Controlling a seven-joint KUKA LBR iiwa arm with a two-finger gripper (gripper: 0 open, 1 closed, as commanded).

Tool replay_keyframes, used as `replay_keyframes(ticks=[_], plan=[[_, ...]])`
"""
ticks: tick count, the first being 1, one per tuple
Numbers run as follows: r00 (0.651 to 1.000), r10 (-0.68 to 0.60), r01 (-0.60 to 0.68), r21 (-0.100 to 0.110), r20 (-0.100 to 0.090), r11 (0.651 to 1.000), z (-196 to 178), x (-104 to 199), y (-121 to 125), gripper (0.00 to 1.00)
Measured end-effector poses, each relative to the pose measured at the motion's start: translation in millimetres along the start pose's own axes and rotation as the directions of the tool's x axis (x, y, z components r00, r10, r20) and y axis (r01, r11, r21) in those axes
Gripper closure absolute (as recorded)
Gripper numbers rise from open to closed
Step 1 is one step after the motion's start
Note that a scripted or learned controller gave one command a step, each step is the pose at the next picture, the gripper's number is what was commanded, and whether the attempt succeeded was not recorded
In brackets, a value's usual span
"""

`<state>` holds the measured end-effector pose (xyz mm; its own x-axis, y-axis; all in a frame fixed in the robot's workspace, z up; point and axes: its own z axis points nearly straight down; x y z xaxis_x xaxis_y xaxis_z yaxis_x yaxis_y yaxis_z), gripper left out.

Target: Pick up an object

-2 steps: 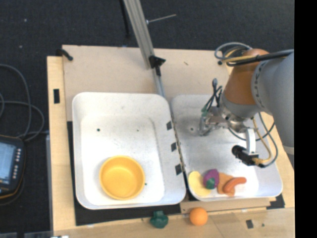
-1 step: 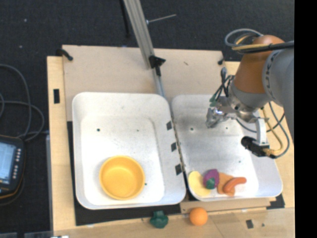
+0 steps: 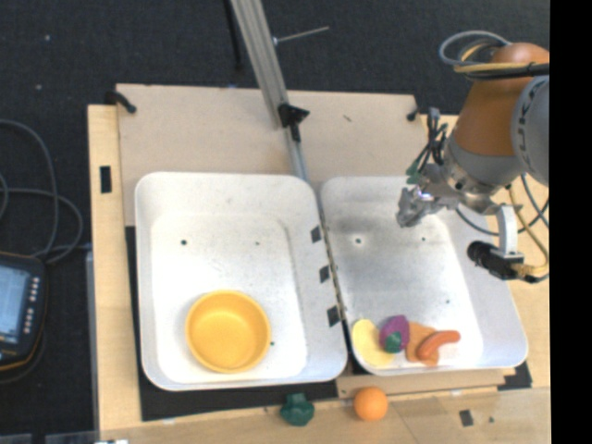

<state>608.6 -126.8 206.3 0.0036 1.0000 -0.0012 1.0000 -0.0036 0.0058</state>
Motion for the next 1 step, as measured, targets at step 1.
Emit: replay_keyframes(ticks=[1], plan=[[1.0, -0.006, 0.006, 0.001, 0.0, 1.0, -31.0, -1.3, 1.3, 1.0]])
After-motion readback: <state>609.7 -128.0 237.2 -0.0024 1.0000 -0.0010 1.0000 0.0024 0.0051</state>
